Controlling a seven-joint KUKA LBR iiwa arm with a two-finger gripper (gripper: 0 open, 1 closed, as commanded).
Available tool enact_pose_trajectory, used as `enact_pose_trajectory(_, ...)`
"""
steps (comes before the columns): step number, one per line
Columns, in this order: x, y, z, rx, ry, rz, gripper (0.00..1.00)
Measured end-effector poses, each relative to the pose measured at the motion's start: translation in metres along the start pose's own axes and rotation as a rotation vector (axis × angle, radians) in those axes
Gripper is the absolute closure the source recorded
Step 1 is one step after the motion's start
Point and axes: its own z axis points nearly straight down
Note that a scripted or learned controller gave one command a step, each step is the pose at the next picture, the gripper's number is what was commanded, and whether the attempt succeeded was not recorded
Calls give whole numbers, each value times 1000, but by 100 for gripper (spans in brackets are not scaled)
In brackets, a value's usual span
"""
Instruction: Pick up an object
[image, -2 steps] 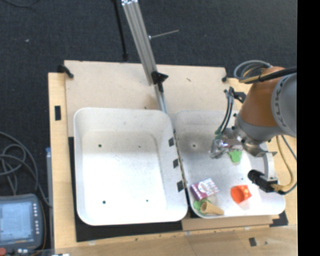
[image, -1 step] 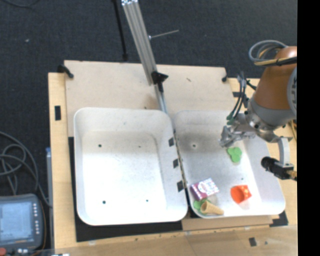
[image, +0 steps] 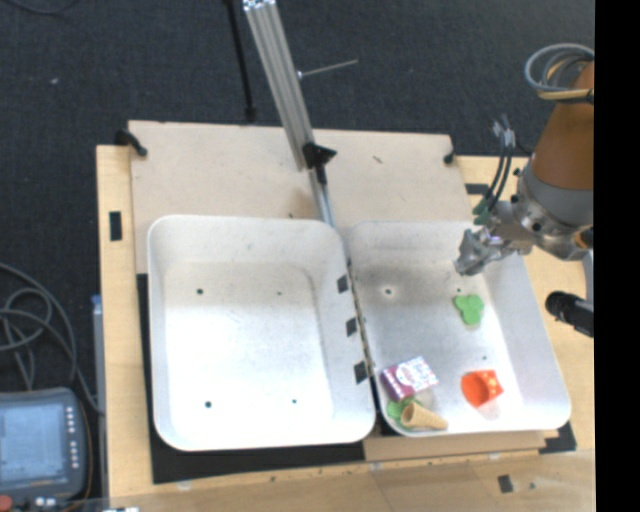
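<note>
Nearest the camera, at the lower edge of the right-hand white bin (image: 520, 300), a small cluster of objects sits against the bin's front rim: a tan ice-cream-cone-shaped toy (image: 424, 416) lying on its side, touching a small green piece (image: 397, 409) just to its left, and a purple and white carton (image: 409, 377) lying tilted right behind them. Just to the right of this cluster, apart from it, is an orange cup-like object (image: 481, 388). Farther back, near the middle of the same bin's right half, a small green object (image: 468, 308) lies by itself, well apart from the others. Above and just behind that green object hangs the gripper (image: 470, 256), reaching in from the right on the grey arm (image: 550, 205) with its orange band; it is near the green object but not touching it, and nothing is visible between its fingers. Whether the fingers are apart or together cannot be told from this angle. Left of this bin, the second white bin (image: 160, 300) lies alongside it. Both bins rest on a pale wooden bench (image: 230, 160), and a slanted metal pole (image: 285, 85) rises from behind the bins.
</note>
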Motion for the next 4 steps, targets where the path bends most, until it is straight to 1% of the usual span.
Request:
enact_pose_trajectory(1, 45, -16, -1, 6, 1, 0, 100)
enact_pose_trajectory(2, 89, -32, 19, 8, 2, 0, 100)
enact_pose_trajectory(3, 142, -42, 16, 7, 3, -2, 100)
enact_pose_trajectory(4, 185, -53, 22, 7, 2, -1, 100)
